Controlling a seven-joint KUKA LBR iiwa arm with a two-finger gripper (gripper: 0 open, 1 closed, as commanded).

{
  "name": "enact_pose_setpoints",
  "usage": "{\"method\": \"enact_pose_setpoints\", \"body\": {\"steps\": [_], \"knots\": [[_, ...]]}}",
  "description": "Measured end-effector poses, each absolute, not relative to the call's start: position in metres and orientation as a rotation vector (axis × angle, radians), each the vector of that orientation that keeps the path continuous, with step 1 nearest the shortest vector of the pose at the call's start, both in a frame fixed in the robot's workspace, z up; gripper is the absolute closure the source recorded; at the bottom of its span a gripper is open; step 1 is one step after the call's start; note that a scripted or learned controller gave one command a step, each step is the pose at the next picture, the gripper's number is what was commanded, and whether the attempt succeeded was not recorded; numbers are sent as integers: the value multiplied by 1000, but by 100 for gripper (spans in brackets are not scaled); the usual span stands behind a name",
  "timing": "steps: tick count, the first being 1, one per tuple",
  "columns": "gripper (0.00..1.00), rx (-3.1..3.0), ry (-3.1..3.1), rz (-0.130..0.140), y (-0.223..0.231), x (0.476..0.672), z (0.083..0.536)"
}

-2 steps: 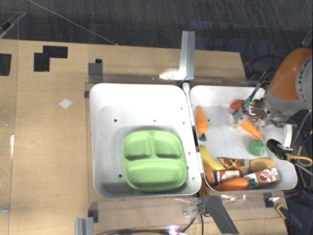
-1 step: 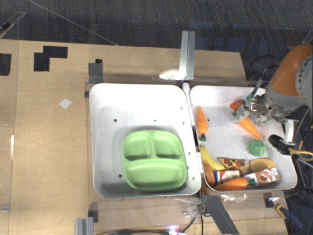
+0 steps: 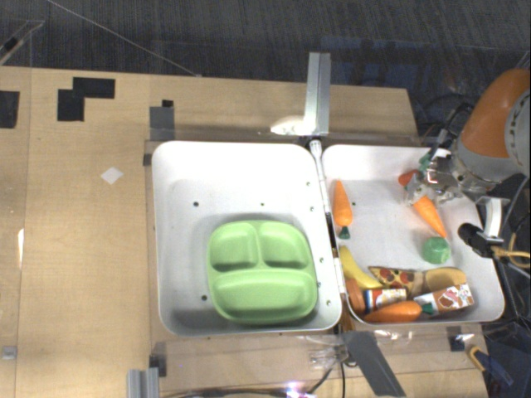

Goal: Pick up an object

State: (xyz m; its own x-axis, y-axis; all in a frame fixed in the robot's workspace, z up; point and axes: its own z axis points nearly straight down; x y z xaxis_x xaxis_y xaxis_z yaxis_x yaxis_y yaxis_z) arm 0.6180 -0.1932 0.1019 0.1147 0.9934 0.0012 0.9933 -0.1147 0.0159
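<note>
The gripper (image 3: 433, 181) sits at the right bin's (image 3: 373, 160) far right corner, touching a carrot (image 3: 429, 212). Whether its jaws pinch it I cannot tell; a shallow grip on the tapered end could slip.

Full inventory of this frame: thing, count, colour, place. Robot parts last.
White bins: 2, white, side by side on the bench.
Divided plate: 1, light green, in the left bin, toward its front.
Carrots: 3, orange; one by the right bin's left wall, one right of centre below the gripper, one at the front.
Banana: 1, yellow, right bin, front left.
Small round item: 1, green, right bin, right side.
Packets: 2, brown printed, right bin front; second to its right.
Arm: 1, grey with orange band, at the right.
Gripper: 1, over the right bin's back right.
</note>
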Motion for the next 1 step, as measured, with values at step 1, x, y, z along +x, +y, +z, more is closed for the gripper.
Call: {"method": "enact_pose_setpoints", "body": {"steps": [1], "knots": [[100,2179,2258,5,-136,656,193]]}}
